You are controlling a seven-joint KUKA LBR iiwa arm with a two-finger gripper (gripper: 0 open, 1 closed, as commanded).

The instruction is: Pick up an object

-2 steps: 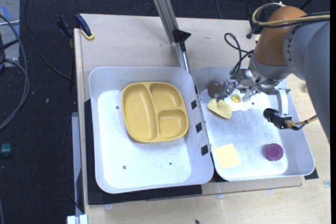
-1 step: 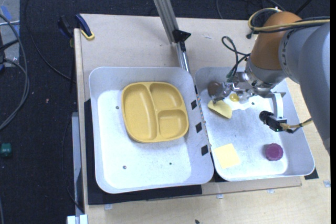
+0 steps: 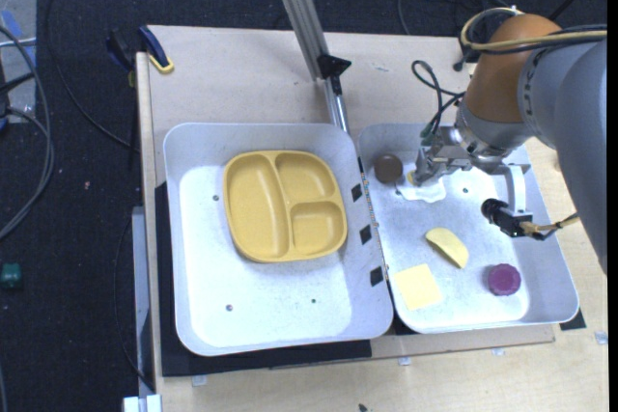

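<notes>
Nearest the camera, wooden counter [image 3: 241, 53] carries two shallow white bins. Left bin [image 3: 193, 294] holds a yellow divided plastic tray [image 3: 285, 206]. Right bin [image 3: 550, 294]: yellow square block [image 3: 418, 286], yellow wedge [image 3: 448, 247], purple disc [image 3: 503, 280], brown ball [image 3: 388, 169]. Hand [image 3: 428, 171] sits over a small white object [image 3: 422, 192]; grip state cannot be determined.

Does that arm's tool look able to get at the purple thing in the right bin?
Probably yes. The purple disc lies alone on the right bin's floor, apart from the yellow pieces, and the tool is over the same bin.
</notes>
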